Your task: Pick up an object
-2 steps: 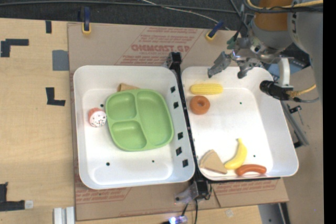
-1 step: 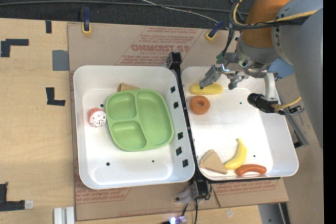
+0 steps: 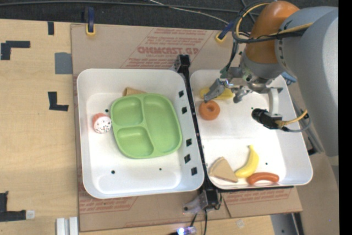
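We see the hand point(image 3: 224, 91) spread low over the right bin point(image 3: 297, 173), gripping nothing, a yellow piece point(image 3: 213, 93) between its fingers; the orange ring point(image 3: 209, 110) lies just below, the banana point(image 3: 248, 163) near the front

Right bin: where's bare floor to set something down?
Best patch: the middle of the right bin, bordered by the orange donut above left and the banana below. The near edge is crowded: sandwich wedge, banana, red ring. The far left corner is crowded too, with the pincer over a yellow item.
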You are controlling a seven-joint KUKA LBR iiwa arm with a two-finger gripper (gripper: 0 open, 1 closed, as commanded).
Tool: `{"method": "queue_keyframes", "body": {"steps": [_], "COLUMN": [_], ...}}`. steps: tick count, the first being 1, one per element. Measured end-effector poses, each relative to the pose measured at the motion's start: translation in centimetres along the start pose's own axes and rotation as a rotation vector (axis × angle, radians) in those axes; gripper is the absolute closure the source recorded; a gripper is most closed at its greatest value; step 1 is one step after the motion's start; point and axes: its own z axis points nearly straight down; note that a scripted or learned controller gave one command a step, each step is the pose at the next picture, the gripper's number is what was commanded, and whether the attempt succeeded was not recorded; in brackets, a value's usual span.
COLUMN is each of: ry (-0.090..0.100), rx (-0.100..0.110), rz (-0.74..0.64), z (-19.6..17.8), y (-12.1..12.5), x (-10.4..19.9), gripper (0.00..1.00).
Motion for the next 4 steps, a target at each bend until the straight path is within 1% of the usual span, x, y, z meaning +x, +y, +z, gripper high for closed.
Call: {"method": "queue_keyframes", "body": {"steps": [1, 2, 4], "ry": [-0.001, 0.0, 0.002], "rx": [-0.007, -0.007, -0.011], "rz": [-0.001, -0.002, 0.0], "z": [4.1, 2.9, -9.7], "y": [0.0, 0.1, -0.3], "x": [0.1, 0.2, 0.6], "gripper": [0.0, 1.0, 1.0]}}
